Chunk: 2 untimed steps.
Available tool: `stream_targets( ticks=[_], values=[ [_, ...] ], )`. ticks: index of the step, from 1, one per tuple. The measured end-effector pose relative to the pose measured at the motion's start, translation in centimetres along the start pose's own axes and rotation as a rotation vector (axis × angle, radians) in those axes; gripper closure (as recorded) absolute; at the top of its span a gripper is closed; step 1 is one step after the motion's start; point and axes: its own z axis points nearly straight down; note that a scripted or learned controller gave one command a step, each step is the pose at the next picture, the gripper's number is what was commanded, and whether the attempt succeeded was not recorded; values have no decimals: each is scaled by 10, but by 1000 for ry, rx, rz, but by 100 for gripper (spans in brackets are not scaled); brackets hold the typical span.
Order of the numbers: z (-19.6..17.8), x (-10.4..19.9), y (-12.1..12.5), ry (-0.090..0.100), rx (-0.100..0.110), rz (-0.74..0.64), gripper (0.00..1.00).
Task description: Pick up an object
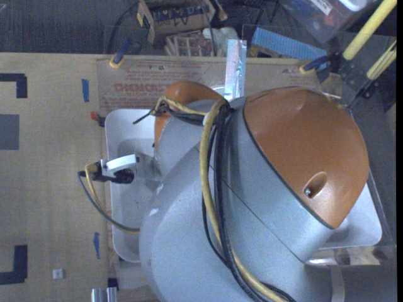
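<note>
Arm (pixel 271 194): covers most of my view, reaching down into the left bin (pixel 119 121).
Hand: I cannot tell its state.
Object: hidden under the arm; I can't judge weight or grasp point.
Surface (pixel 44 168): beyond.

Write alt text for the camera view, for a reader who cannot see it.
A grey arm with large orange covers blocks most of the view, reaching leftward over a white bin on a wooden bench. Yellow and black cables run along the arm, hiding whatever lies under it.
</note>
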Motion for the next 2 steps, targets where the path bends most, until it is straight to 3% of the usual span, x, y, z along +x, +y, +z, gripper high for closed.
stream_targets(
  ticks=[1,2],
  values=[
    [-101,-34,72,-18,0,-211,100],
    [-1,-60,26,-6,0,-212,100]
  ],
)
